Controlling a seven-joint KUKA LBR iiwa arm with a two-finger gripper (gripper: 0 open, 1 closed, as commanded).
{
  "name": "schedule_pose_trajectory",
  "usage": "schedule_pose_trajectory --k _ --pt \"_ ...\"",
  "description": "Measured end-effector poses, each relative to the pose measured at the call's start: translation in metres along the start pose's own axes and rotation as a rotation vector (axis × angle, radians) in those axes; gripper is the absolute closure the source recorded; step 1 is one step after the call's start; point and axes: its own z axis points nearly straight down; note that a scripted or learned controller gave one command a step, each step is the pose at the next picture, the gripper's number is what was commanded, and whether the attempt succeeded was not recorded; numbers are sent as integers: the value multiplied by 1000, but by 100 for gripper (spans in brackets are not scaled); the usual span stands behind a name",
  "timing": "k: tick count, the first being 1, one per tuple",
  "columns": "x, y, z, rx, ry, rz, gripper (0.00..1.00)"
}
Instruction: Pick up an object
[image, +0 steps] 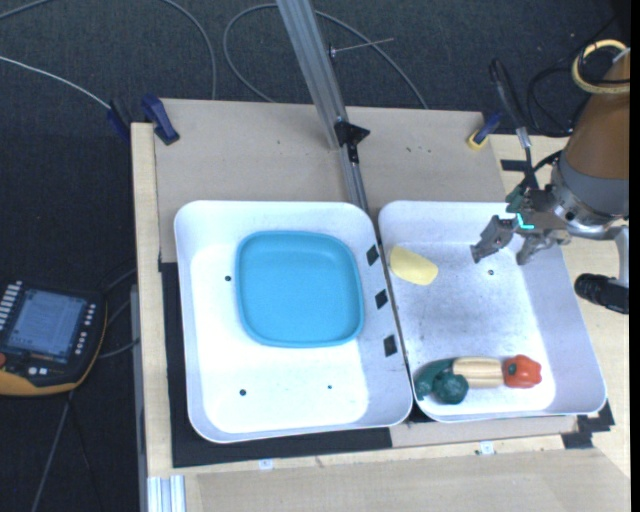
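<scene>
Tool spread open, holding nothing, above right bin; yellow piece lies just to its left (nearest object), long axis roughly left-right.

Glossy white plastic bins, smooth blue plastic tray, matt wooden bench, metal pole
</scene>
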Motion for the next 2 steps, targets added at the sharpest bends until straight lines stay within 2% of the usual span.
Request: schedule_pose_trajectory --k 1,2 --pt "0 0 0 0 0 0 0" --pt "2 4 43 3 0 0 0"
